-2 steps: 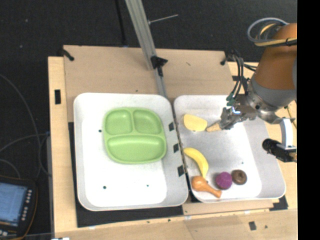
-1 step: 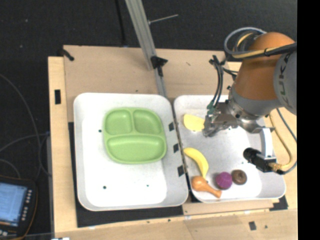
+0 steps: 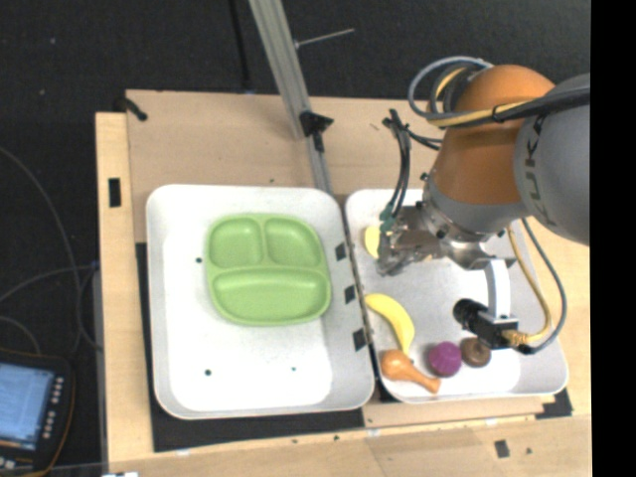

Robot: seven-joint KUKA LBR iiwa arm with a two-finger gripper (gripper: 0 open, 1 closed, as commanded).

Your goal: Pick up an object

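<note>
Plastic fruit lies along the near edge of the right bin (image 3: 542, 376): a smooth orange pear-like piece (image 3: 407, 370) with a narrow neck, a round purple ball (image 3: 445, 358) beside it, and a small brown knob-shaped piece (image 3: 477, 352) touching the purple one's right side. Just beyond them a curved yellow banana (image 3: 392, 318), glossy and tapering, sits near the bin's left wall. Farther back, the gripper (image 3: 395, 251) hangs low over the bin's far left corner, a metallic grey cluster under the arm's orange band; whether its tips are spread or pressed together I cannot tell. A rounded yellow-green object (image 3: 372, 239) peeks out at its left, half hidden. In the left bin (image 3: 179, 366), smooth white with rounded corners, rests a matte green divided plate (image 3: 268, 269) with three shallow compartments. A slanted metal rail (image 3: 283, 58) crosses the bench's far side.
</note>
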